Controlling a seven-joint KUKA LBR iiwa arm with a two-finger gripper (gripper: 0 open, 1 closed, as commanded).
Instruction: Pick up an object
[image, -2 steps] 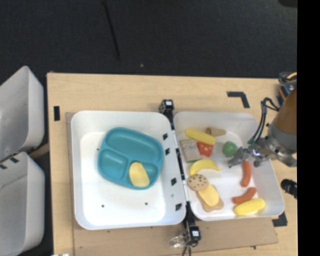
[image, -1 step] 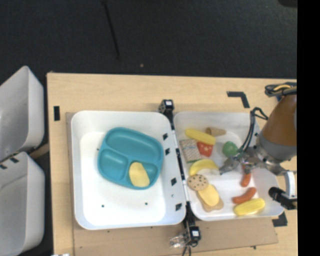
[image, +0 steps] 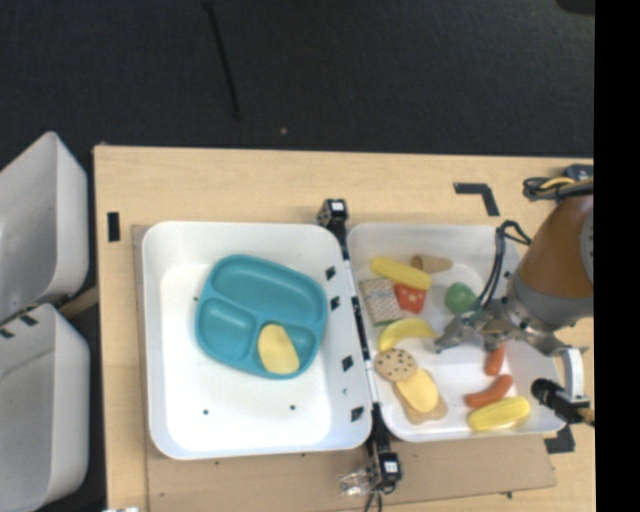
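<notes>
**Arm low over right bin, end effector among the toy food, grip state unclear**

You've got the arm (image: 560, 262) coming in from the right edge, orange band above the wrist, body tilted down and left into the right bin (image: 470, 238). The end effector (image: 462, 332) sits low in the middle of that bin, pointing toward the bin divider. Its metal parts are dark and blurred against the white floor; you can't tell from here whether it's apart, together, or on anything. A black cable loops up from the wrist along the bin's upper right.

Candidates in the right bin:
- green round piece (image: 460, 296) just above the end effector, very close, contact unclear
- yellow banana-like piece (image: 405, 331) just to its left
- red piece (image: 409, 297) and a tan textured square (image: 378, 298) up-left of that
- long yellow piece (image: 400, 271) near the top wall, small tan piece (image: 432, 264) beside it
- cookie with dark chips (image: 396, 364) against the divider, touching a tan slab with yellow top (image: 420, 392)
- small orange-red piece (image: 495, 358) just right of and below the end effector
- orange sausage-like piece (image: 488, 391) lower right, yellow oblong (image: 499, 413) touching it by the bottom wall

Left bin (image: 160, 330) holds a teal divided plate (image: 245, 300) with a yellow oval piece (image: 278, 350) in its lower right compartment.

Both bins sit side by side on the tan worktop (image: 250, 185).
</notes>
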